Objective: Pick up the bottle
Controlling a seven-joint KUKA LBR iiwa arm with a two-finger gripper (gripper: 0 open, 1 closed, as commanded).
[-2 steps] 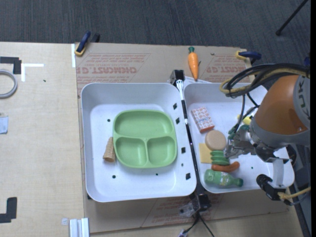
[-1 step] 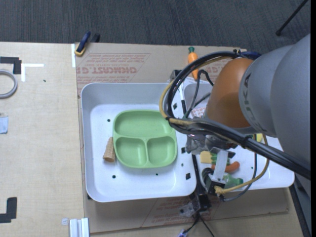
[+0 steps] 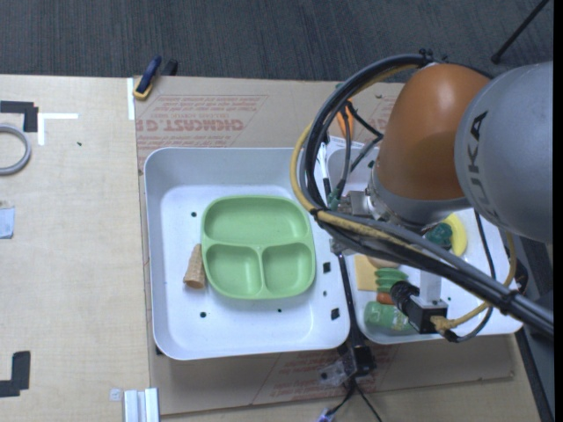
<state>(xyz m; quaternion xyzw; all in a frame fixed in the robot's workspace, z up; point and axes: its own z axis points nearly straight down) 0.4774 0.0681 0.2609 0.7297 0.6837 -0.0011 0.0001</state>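
A grey arm reaches over the right bin, where a pale green bottle seems to lie among small items near the front edge. The arm's bulk hides the jaws, so I cannot tell their state. A good grasp probably means descending squarely over the bottle, clear of neighbours.

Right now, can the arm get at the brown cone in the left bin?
Likely yes: the cone lies uncovered beside the green plate, and the arm, over the right bin, would only swing across.
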